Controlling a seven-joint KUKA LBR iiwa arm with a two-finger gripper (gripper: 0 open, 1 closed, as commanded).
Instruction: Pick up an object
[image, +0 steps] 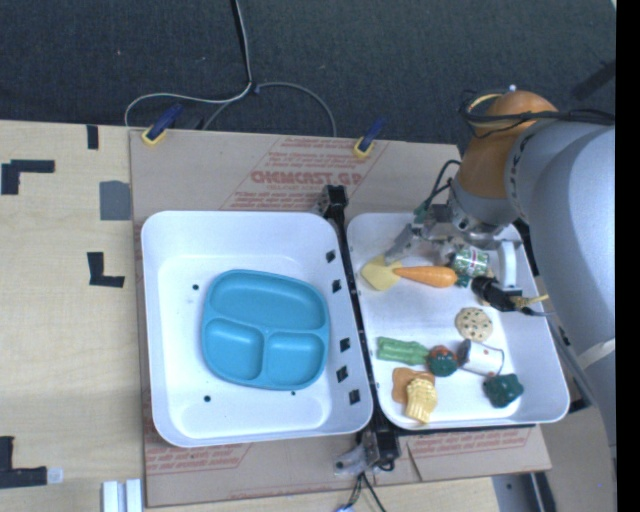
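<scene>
**Handling Assessment: Toy Food in the Right Bin**

We work from the near rim of the right bin (555, 412) toward its far side. At the bin's 6 o'clock lie a ridged yellow piece (421, 398) and a flat orange piece (403, 379), touching; both look like light moulded plastic. Toward 5 o'clock sits a dark green lump (503, 389), beside a small white cylinder (483, 356). Just left of the cylinder a teal round piece (442, 361) abuts a long green vegetable (401, 350). Near 3 o'clock lies a speckled cookie (474, 322), flat and disc-shaped, which we judge hard to pinch.

The candidate nearest the tool is the orange carrot (425, 276), lying across the bin at roughly 11 o'clock, with a pale yellow wedge (378, 275) touching its left tip. We judge the carrot light, rigid and smooth, so likely to slip or roll. We recommend closing across its thicker middle, perpendicular to its long axis.

The gripper (440, 235) hangs at the far side, about 12 o'clock, just beyond the carrot. We cannot tell how it is set, and we see nothing in its grasp.

The left bin (160, 300) carries a glossy blue compartment tray (265, 328), broad and shallow, offering only a thin rim.
</scene>
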